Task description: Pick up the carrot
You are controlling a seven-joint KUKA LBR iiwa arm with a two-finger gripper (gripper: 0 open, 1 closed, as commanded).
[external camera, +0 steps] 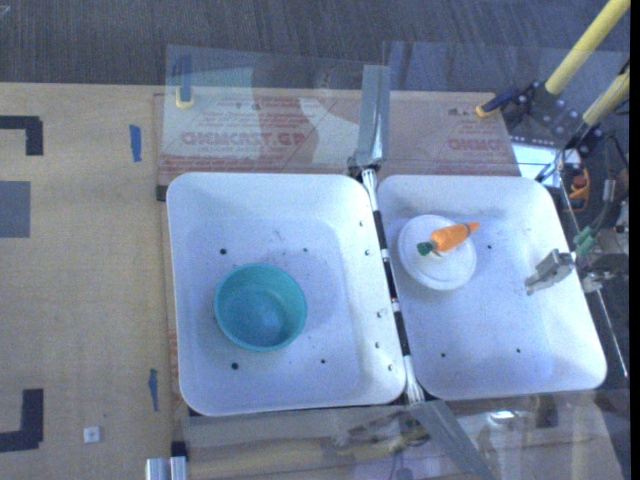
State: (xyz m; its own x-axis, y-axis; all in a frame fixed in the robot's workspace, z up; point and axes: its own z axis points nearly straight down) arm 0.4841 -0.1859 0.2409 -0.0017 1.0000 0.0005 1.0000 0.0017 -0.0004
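Nearest the camera, along the front of the tan bench point(90, 298): the front rims of two white bins set side by side, touching along a shared seam.

In the left bin point(200, 208), toward its front left: a teal bowl point(260, 308), upright, mouth up, standing alone on the bin floor.

In the right bin point(500, 358): bare white floor across the front half. Farther back, at the bin's right wall, the gripper point(545, 271), metal grey, reaching in from the right and pointing toward the bin's middle. Hangs well apart from the plate, with nothing seen in its grasp. Open or closed: cannot tell from this angle.

Level with it and slightly farther back, in the left rear part of the same bin: a round white plate point(440, 270). On the plate's far edge, the carrot point(452, 237), orange, lying on its side, green top toward the left, tip toward the right and reaching just past the plate's rim.

Beyond the bins: a clear panel point(260, 108) standing along their back edge. Farthest off, at the upper right: two yellow rods point(590, 38), slanted.
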